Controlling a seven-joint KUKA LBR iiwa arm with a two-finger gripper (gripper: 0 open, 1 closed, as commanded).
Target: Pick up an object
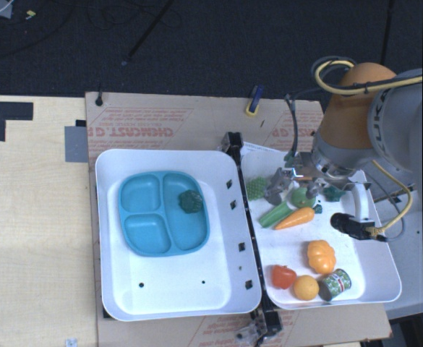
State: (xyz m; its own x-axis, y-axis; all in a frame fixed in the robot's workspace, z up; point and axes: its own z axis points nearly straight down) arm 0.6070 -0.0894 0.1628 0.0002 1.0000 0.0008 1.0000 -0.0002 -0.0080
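The grey arm with its orange band (356, 107) reached in from the right and held its two-finger metal gripper (292, 185) low over the upper part of the right-hand shallow white bin (392, 280); whether the hand was open or closed could not be told, for it merged with the clutter beneath it, and nothing was seen held in it; the candidate objects lay crowded there, a long green plastic cucumber (275, 215) lying touching a tapered orange plastic carrot (295, 218), with a knobbly green plastic vegetable (257, 188) just to the left against the bin wall; the grasp would probably have gone best on a single piece taken across its narrow width, with a straight descent and a vertical lift, since the cucumber and carrot lay side by side and a broad closing would likely have pinched both or pushed one aside; easier targets appeared to lie well apart toward the near edge, namely a lobed orange plastic pepper (321, 255), a red plastic tomato (283, 276), a round yellow-orange plastic fruit (306, 288) and a small green-labelled tin can (335, 284) lying on its side; the left-hand white bin (160, 295) carried a blue three-compartment plastic tray (142, 237) with a dark green plastic broccoli floret (191, 202) in its right compartment; both bins rested on a brown cardboard sheet (168, 125) laid over a pale wooden bench (30, 230); dark floor with trailing cables (153, 20) lay beyond.
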